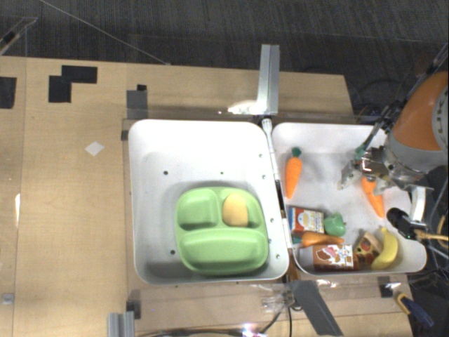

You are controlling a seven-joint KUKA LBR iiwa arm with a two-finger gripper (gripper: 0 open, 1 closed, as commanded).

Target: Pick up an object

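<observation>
The orange carrot (374, 196) lies in the right bin (316, 146), directly under the gripper (363, 170); whether the gripper grips it, I cannot tell; a second carrot (292, 174) lies left of it, a banana (387, 250) below.

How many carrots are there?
3. One carrot lies near the right bin's left wall, one under the gripper, one among the boxes. More may be hidden.

A pale wooden bench (63, 209) with black square markings (70, 81) stands on dark grey carpet (210, 12).
</observation>
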